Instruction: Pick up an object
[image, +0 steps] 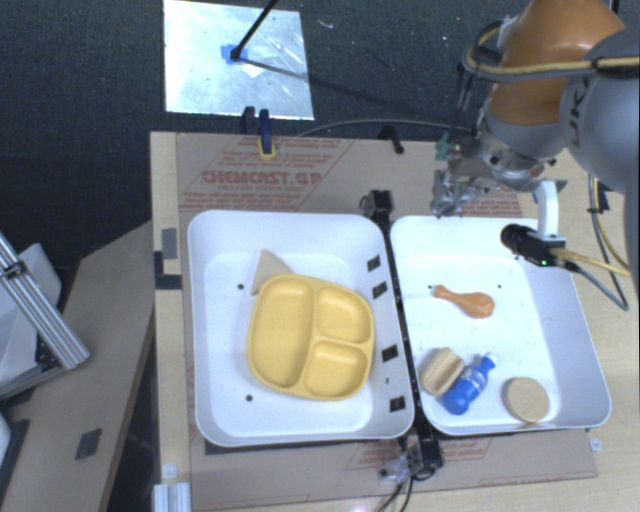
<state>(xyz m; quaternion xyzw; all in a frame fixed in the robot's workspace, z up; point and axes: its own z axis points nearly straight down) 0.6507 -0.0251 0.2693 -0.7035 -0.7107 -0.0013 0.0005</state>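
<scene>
White plastic bins, two, stand side by side on the bench (170, 330), meeting along a dark clipped divider (395, 310) that serves as the landmark for all placings here. Left bin (215, 300), left of the divider: one yellow compartment tray (310, 337) with three wells, lying near the divider with its right edge just short of it; one tan wedge-shaped piece (268, 268) tucked at the tray's far-left corner, touching it. Bare white floor runs along the left bin's far wall, left wall and near wall. Right bin (570, 330), right of the divider: four loose items. One orange-brown drumstick-shaped toy (465, 299) lies alone mid-floor, with bare floor on every side. One tan bread-like block (441, 369) sits near the divider by the near wall, with one blue bottle (467, 385) just beside or touching it on the side away from the divider. One round tan disc (526, 399) rests farther from the divider, close to the near-right corner, apart from the bottle. The far half of the right bin's floor is bare apart from the drumstick toy. One arm, grey with an orange band (545, 50), reaches in beyond the right bin's far wall; its hand (452, 203) hangs over that far rim, a little right of the divider's far end, well apart from all four items. Whether the hand is released or clenched cannot be told; nothing is seen between its fingers.
</scene>
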